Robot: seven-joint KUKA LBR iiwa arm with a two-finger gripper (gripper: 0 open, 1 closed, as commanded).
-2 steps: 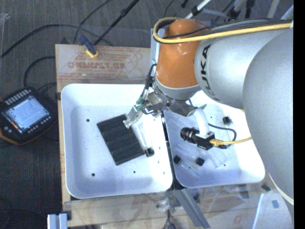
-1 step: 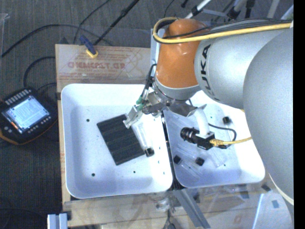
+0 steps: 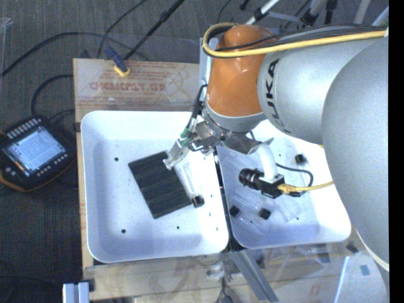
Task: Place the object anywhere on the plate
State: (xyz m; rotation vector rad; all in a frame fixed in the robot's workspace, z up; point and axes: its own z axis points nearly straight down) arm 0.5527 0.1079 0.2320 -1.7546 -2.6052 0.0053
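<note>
Starting at the near edge, the counter [image 3: 151, 271] shows its pale wooden rim below the two white bins. The left bin [image 3: 107, 232] is our landmark, and lying on its floor, a little right of centre, is the dark ribbed plate [image 3: 156, 185], a flat black slab turned at an angle.

Right at the plate's right edge comes the pincer [image 3: 189, 183], hanging over the left bin's right side, just short of the wall it shares with the right bin [image 3: 315, 219]. Its pale finger [image 3: 187, 175] runs slantwise along the plate's right edge and ends in a small dark tip near the plate's near right corner. How far the pincer is open, I cannot tell; the parts overlap from this angle, and whether anything sits in its grip cannot be made out either. The object to be placed cannot be picked out.

Over in the right bin, a small black camera-like unit [image 3: 260, 182] with a yellow cable [image 3: 303, 187] hangs off the wrist.

Further back, the orange band [image 3: 237, 74] bulges above the left bin's far right corner, with the grey arm [image 3: 341, 100] filling the right side. Left of the left bin, on the dark floor, lies a handheld control pendant [image 3: 33, 150] with a lit screen.
</note>
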